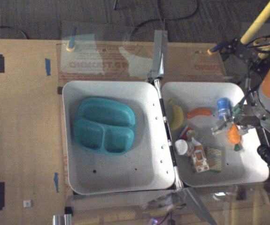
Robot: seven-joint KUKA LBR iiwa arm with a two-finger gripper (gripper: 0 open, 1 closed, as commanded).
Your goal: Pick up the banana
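Note:
The yellow banana (176, 116) lies curved against the left wall of the right bin (252, 172), near its far left corner. My gripper (222, 126) hangs over the right half of that bin, well to the right of the banana and apart from it. It sits just below a blue can (223, 108) and beside an orange carrot (234, 135). Nothing of the banana is covered.
A red-orange sausage (199, 112) lies between banana and gripper. A white bottle (181, 147), a small carton (199, 159) and a flat packet (214, 157) lie toward the right bin's near side. A teal divided plate (104, 125) rests in the left bin (78, 172).

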